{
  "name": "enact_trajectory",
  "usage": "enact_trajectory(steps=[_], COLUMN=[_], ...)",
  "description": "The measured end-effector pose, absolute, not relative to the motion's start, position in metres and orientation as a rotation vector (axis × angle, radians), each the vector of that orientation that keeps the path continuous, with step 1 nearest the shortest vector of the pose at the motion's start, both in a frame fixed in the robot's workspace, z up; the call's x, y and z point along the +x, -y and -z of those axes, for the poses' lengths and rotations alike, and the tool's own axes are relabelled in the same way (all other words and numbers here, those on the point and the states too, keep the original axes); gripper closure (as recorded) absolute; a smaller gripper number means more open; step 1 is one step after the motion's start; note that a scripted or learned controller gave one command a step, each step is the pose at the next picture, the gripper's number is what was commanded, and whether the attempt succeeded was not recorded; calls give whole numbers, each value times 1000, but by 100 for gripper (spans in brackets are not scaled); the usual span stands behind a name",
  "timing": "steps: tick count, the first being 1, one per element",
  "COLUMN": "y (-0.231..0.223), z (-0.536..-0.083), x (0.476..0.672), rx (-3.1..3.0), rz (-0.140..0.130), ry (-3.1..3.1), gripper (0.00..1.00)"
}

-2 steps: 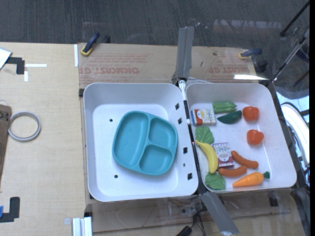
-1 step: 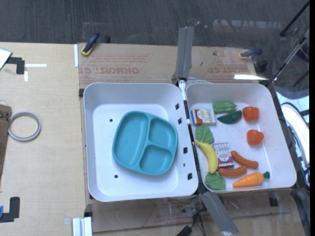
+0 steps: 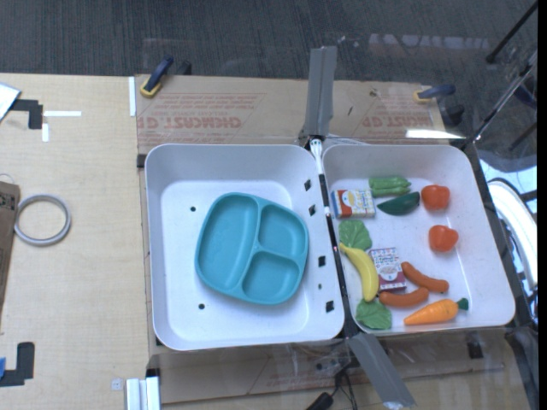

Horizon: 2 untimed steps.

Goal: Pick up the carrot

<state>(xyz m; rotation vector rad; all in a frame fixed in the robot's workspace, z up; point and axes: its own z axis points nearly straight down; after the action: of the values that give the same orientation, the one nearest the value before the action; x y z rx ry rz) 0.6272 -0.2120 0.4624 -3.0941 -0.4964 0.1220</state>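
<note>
- Left bin: a teal three-part plate lies at its middle, tilted.
- Right bin: two tomatoes, one at 1 o'clock, the other just below it.
- Green beans at 12 o'clock, a dark green pepper just under them.
- Small carton at 10 o'clock; a lettuce leaf below it.
- Banana along the left side, its lower end near a second leaf at 7 o'clock.
- Second carton just beside the banana.
- Two sausages at 6 o'clock, close together.
- Worktop: a tape roll at 9 o'clock, well apart from the bins.
- Cardboard behind the bins, with a blue-yellow clamp.
</note>
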Motion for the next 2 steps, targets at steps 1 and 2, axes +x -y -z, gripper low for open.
enact_trajectory(steps=[1, 2], y=[211, 209], z=[-467, -471], x=[630, 633], rx=[-3091, -3089], rz=[-135, -147], ry=[507, 518], gripper=[100, 100])
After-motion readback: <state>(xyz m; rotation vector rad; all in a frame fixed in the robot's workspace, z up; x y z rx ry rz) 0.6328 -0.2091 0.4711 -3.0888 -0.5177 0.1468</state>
